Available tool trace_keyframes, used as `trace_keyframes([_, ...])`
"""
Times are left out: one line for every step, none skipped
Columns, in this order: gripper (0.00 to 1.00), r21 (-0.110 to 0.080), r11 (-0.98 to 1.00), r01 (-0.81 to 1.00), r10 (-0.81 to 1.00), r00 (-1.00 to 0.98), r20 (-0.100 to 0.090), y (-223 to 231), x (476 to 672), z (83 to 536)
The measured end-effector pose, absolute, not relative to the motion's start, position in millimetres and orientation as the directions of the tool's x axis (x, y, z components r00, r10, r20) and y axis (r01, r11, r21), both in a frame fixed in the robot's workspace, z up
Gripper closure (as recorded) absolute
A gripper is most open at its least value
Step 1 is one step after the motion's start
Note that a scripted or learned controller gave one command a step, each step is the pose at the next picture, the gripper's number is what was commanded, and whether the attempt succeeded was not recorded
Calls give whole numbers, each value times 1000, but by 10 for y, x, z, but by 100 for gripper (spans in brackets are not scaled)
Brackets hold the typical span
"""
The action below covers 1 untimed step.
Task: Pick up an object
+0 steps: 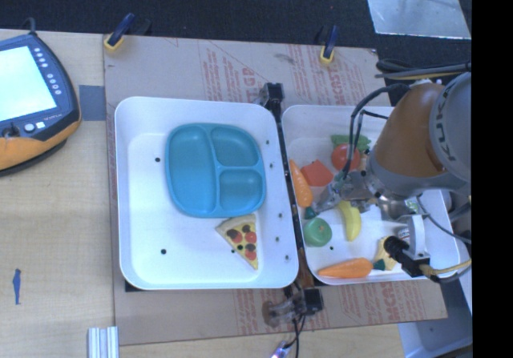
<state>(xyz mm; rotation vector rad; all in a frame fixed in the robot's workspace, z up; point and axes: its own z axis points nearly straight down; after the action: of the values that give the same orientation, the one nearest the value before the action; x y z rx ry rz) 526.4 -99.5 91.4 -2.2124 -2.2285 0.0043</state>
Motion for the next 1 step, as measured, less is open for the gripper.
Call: trace_keyframes([100, -4, 9, 1000, 1000, -9, -4, -1015, 5262, 1013])
